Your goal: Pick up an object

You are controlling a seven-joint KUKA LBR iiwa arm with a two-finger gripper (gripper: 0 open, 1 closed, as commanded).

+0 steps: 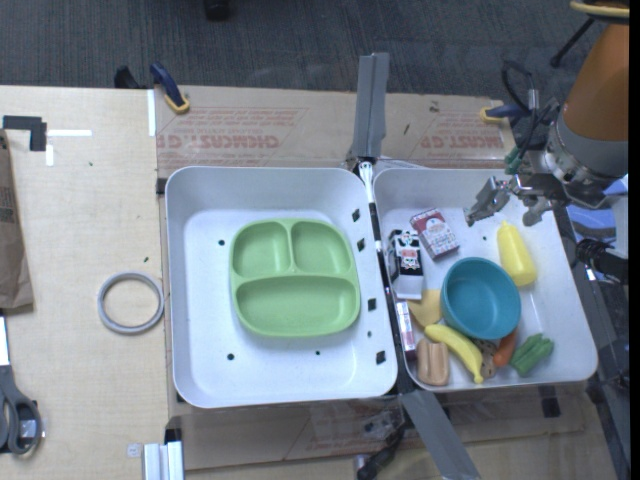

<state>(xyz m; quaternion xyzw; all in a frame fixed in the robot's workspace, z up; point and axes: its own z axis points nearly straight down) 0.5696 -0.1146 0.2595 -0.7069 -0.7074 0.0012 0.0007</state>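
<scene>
Dark carpet lies behind the tabletop (80,218), which carries two white bins. Camera view: gripper (505,200) hangs above the right bin (575,353), jaws apart, holding nothing. Just below lies a yellow lemon (516,251), touching the blue bowl (482,296). Risk: crowding deflects the jaws; the rounded lemon slips.

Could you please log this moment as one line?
gripper: above right bin, nothing held | blue bowl: in bin | green tray: left bin
</scene>
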